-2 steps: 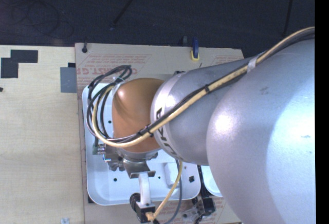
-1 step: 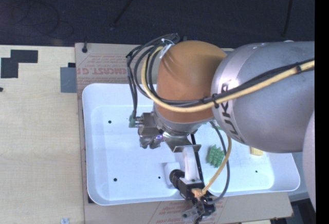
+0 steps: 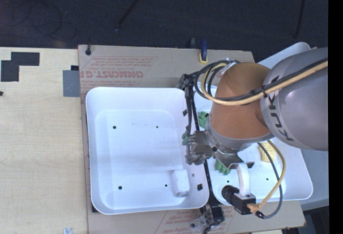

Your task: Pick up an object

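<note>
White lump [image 3: 180,182] in left bin [image 3: 102,120], near-right corner; looks light, smooth, rounded — pinch across its narrow sides. Gripper [image 3: 197,153] at the divider, grip state unreadable, arm covers it

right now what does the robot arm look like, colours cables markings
The arm is bulky, rounded and grey, with a wide orange band above the wrist. Dark letters run down the grey shell beside that band. A yellow cable loops across the band and another hangs toward the wrist, with black cables curling behind. Darker metal parts sit below the band.
</note>
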Controlling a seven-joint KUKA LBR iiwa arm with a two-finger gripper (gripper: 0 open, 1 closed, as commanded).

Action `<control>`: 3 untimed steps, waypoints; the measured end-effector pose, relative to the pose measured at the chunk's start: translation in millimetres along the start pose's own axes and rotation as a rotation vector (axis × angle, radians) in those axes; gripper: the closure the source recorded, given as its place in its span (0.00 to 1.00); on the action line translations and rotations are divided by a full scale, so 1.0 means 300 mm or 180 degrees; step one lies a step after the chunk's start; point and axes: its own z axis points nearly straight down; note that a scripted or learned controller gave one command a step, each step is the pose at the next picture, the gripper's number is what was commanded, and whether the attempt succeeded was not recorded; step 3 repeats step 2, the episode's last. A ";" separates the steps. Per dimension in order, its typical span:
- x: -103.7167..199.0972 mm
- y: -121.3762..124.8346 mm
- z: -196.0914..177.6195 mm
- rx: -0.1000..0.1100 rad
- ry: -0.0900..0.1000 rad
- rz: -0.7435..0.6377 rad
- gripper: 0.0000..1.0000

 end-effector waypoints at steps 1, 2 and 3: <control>-0.605 0.007 -0.251 -0.0045 -0.0005 0.0010 1.00; -0.475 0.093 -0.683 -0.0077 0.0013 -0.0058 1.00; -0.475 0.093 -0.683 -0.0077 0.0013 -0.0058 1.00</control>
